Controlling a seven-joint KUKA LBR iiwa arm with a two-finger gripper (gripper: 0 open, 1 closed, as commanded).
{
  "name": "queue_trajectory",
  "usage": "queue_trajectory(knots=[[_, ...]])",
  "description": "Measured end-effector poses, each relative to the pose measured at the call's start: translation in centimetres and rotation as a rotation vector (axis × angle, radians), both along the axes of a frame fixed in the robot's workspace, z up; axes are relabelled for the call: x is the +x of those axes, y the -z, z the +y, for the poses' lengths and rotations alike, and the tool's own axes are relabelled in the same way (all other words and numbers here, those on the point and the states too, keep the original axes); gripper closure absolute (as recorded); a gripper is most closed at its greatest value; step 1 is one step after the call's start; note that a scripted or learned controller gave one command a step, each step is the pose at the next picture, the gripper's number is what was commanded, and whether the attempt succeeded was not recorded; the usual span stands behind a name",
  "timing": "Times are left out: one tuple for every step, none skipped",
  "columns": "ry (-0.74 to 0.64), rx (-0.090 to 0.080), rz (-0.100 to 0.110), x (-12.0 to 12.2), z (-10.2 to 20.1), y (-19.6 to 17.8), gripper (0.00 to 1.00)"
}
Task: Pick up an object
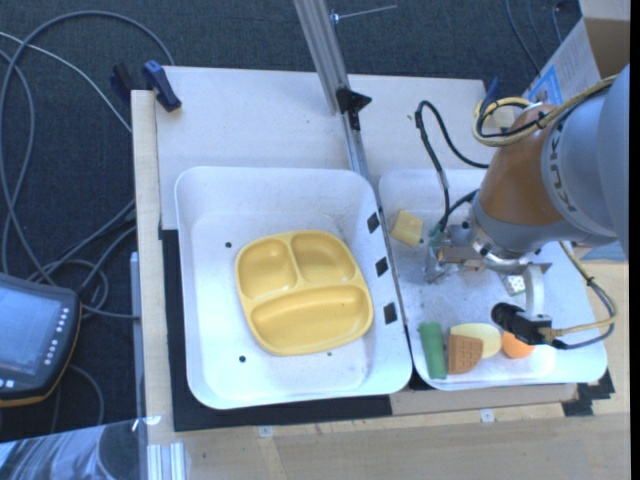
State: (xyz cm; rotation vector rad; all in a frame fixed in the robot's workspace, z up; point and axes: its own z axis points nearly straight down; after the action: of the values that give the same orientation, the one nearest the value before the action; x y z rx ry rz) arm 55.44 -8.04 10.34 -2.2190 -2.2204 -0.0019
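My gripper (438, 265) hangs low over the middle of the right bin (590, 368), below the arm's orange band (515, 183). A pale yellow block (407, 228) lies just up and left of it, apart from it. Along the bin's near edge lie a green stick (431, 349), a brown waffle-like piece (463, 353), a yellow piece (485, 337) and an orange piece (515, 346). A small white cube (515, 284) sits to the right of the gripper. I see nothing held in the gripper.
The left bin (200, 268) holds a yellow divided plate (303, 291). A metal post (325, 43) rises between the bins at the back. Black cables (440, 143) loop over the right bin's far side. A cardboard box (590, 48) stands at the far right.
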Motion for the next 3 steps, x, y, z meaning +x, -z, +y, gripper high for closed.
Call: queue_trajectory(knots=[[0.000, -0.003, -0.007, -0.4, -0.6, -6.0, 1.00], [-0.001, -0.003, -0.007, 0.3, -0.5, -10.5, 1.00], [-0.001, -0.003, -0.007, 0.5, -0.5, -14.7, 1.00]])
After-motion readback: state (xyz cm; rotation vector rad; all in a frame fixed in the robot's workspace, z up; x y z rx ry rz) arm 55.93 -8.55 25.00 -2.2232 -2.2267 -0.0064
